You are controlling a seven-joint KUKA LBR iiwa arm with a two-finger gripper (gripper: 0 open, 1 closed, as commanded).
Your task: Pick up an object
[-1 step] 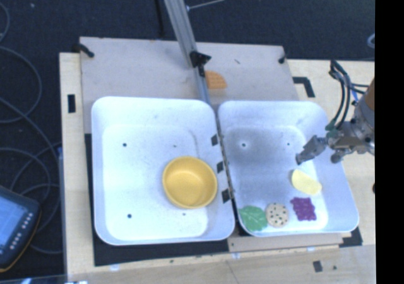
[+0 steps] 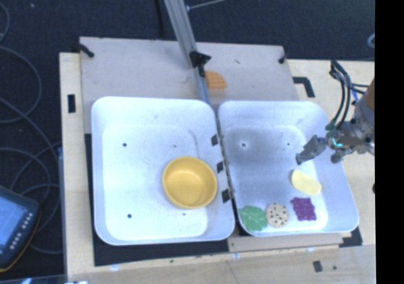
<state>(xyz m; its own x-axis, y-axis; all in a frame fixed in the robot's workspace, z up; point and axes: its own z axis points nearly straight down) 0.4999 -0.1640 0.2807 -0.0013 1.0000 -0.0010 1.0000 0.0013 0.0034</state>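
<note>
The right bin holds 4 small things along its near side. The one closest to the gripper is a pale yellow, flat, rounded piece, a little longer than it is wide, lying at a slant on the white floor of the bin. Nearer to the camera there is a purple piece with a bumpy outline, like a small bunch of grapes. To the left of it lies a round, light brown cookie with dark spots, and to the left of the cookie, in the near left corner of the bin, a green leafy piece.

The gripper comes in from the right and hangs over the right part of the right bin. Its 2 fingers are spread apart, 1 dark finger pointing to the left and the other to the near side, and nothing is between them. The yellow piece lies just on the near side of the gripper, slightly to the left, and is apart from it.

In the left bin a yellow bowl stands upright, close to the wall between the 2 bins. On the table, behind the bins, there is a small orange thing beside a slanted metal rail.
</note>
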